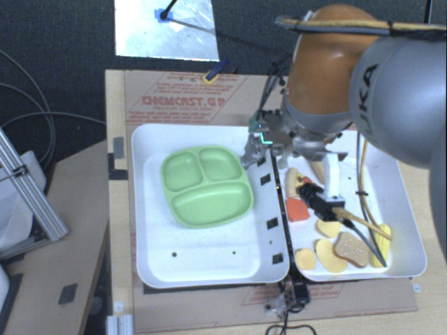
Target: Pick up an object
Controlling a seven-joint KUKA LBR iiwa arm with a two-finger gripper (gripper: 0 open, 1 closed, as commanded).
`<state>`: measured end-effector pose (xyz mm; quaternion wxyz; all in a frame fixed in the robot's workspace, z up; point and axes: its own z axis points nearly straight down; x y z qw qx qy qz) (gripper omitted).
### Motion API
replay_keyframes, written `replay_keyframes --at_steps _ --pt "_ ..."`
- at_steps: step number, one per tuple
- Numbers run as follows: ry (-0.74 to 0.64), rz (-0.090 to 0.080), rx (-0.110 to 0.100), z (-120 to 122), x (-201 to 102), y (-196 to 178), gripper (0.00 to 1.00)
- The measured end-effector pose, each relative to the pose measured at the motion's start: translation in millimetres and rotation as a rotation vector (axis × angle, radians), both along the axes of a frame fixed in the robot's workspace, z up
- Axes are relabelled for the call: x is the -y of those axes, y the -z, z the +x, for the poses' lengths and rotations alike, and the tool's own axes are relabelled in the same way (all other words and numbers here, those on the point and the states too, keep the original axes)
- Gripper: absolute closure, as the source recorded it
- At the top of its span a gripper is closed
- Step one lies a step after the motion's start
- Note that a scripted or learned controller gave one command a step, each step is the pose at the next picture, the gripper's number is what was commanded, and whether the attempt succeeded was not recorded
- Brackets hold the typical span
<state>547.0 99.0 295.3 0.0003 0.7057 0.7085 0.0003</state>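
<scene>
From where I stand the arm (335, 68) hangs low over the inner side of the right bin (408, 239), its wrist just beside the wall the two bins share; the bulk of that wrist hides the jaws, so I cannot tell whether they are open or closed, and I see nothing gripped in them.

The things to pick lie mostly in that bin: a red-orange square (298, 210) close to the shared wall; a pale peach piece (292, 179) just behind it; three yellow discs (325, 255) and a brown bread-like slice (350, 249) crowded near the front rim, the slice touching one disc. A green divided plate (207, 185) sits alone in the left bin (143, 208).

Plenty could go wrong, I'd say. The small pieces look flat and thin, so the jaws may close above one or skid it along the floor; so near the shared wall, one side might come down on the rim rather than in the bin; among the crowded discs a grab could shove a neighbour aside or pinch two at once. The plate looks too broad to take except by its edge; held that way it would likely tilt and slip out.
</scene>
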Motion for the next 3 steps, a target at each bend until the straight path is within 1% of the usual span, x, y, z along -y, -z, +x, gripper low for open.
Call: replay_keyframes --at_steps 1,2,3 --pt "-0.004 0.001 0.002 1 0 -11 1.0" --pt "-0.003 0.001 -0.007 -51 -34 46 1.0" --pt "-0.004 0.006 0.013 -60 -58 -95 1.0"
